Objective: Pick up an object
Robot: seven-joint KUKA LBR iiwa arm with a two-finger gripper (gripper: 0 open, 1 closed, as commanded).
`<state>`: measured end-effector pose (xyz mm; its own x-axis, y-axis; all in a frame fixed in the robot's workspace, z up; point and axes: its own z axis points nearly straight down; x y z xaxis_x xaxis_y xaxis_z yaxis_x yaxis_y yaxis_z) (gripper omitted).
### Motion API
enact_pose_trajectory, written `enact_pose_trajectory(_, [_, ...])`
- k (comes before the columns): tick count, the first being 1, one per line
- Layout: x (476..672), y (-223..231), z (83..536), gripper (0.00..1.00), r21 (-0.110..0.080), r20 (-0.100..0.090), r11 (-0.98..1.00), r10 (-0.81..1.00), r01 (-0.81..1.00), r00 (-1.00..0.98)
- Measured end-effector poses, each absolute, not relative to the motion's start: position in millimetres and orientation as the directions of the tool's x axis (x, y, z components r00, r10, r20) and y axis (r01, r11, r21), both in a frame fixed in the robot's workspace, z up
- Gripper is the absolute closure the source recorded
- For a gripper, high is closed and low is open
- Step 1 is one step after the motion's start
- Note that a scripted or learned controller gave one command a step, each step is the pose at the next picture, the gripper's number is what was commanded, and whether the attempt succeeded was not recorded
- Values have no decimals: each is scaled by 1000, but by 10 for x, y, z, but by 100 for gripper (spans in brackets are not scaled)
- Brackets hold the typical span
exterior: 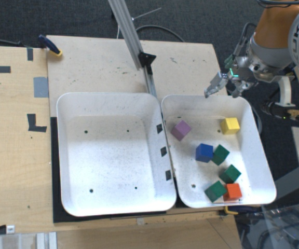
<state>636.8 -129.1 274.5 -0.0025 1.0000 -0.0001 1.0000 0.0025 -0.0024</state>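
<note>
- End effector: I see it above the right bin's far rim, carrying nothing; I cannot tell its opening.
- Progress: I judge nothing picked yet; approach, grasp and lift remain.
- Arm: reaches in from the right, wrist angled down-left.
- Candidates in that bin: yellow block nearest, then purple block, blue block.

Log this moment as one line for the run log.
arm: above right bin's far rim | tool: holding nothing | right bin: purple, yellow, blue, orange, three green blocks | task: no pick yet
</note>
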Motion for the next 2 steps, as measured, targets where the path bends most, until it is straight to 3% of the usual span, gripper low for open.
enact_pose_trajectory(2, [6364, -1181, 1476, 0, -9, 0, 1, 1000, 1000, -1])
